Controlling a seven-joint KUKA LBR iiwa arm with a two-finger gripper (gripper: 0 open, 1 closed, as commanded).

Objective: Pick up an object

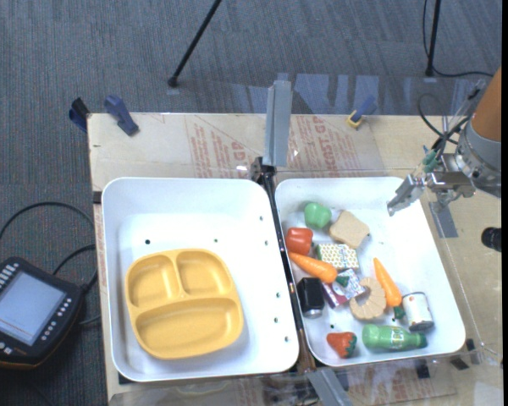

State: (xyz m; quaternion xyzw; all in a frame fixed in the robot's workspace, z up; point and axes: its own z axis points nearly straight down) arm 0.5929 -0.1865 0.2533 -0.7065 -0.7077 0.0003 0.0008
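The hand (409,194) hangs over the right bin's (436,265) rim at about two o'clock, with nothing between its fingers; whether they are spread wide or drawn narrow I cannot tell from this slant. The pickable things lie crowded from the bin's centre down to six o'clock, well apart from the hand.

The easiest target is probably the slice of toy bread (349,228), nearest the hand at the pile's top. It lies just beside the green toy vegetable (317,216), so the fingers should straddle its narrow span rather than rake the neighbour. The small can (417,311) at five o'clock stands a little freer and may suit a straight descent. The two carrots (313,267) (388,283) lie slanted among other toys, so the wrist would need turning to cross them. The left bin (123,210), with its yellow divided plate (184,302), can be ignored.
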